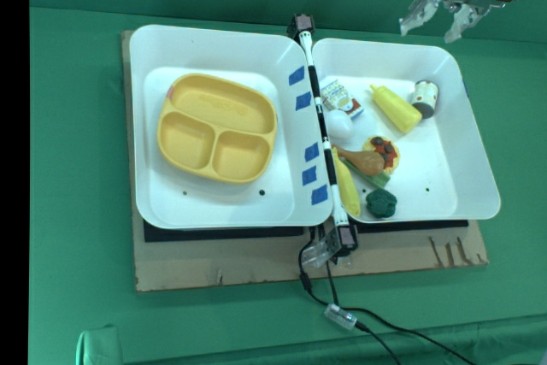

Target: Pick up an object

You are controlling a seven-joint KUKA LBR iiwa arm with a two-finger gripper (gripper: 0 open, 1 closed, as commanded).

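Note:
My gripper (438,18) hangs at the top right, above and behind the far edge of the right bin (453,175), its fingers spread open with nothing between them. In that bin lie a yellow mustard bottle (395,108), a small dark can (425,97), a small carton (340,97), a white egg (339,126), a chicken drumstick (362,160), a pizza slice (384,151), a banana (346,186) and a green broccoli piece (381,203). All of them rest well below and left of the gripper.
The left bin (154,184) holds a yellow divided plate (217,127). A divider with blue tape marks (308,124) runs between the bins. Cardboard (256,273) lies under both bins, and cables (359,325) trail off the front.

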